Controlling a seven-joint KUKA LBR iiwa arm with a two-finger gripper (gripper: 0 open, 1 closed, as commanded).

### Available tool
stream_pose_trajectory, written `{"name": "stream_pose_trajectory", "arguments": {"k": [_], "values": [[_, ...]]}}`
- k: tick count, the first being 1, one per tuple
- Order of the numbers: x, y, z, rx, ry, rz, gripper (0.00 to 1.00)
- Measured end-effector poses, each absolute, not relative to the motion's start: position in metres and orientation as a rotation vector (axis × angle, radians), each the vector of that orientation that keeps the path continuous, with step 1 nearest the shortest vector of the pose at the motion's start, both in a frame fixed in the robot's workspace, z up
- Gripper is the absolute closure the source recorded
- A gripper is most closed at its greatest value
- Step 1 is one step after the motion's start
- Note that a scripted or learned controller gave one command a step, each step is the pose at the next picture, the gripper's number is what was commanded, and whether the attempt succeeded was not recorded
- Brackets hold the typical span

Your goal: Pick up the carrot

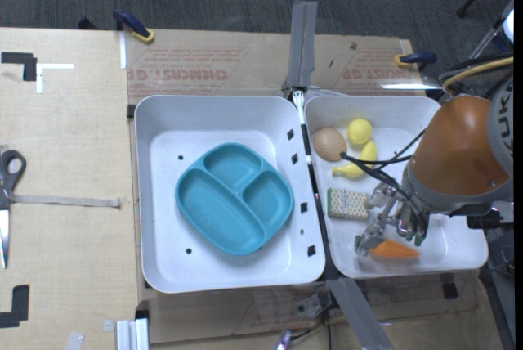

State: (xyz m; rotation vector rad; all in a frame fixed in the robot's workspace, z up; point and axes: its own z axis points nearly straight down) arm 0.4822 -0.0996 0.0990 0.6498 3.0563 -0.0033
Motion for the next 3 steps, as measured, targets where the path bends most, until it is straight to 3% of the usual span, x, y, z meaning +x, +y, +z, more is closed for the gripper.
{"name": "stream_pose_trajectory", "arguments": {"k": [3], "values": [[0.4822,-0.0996,0.099,0.65,3.056,-0.003,0.0]]}}
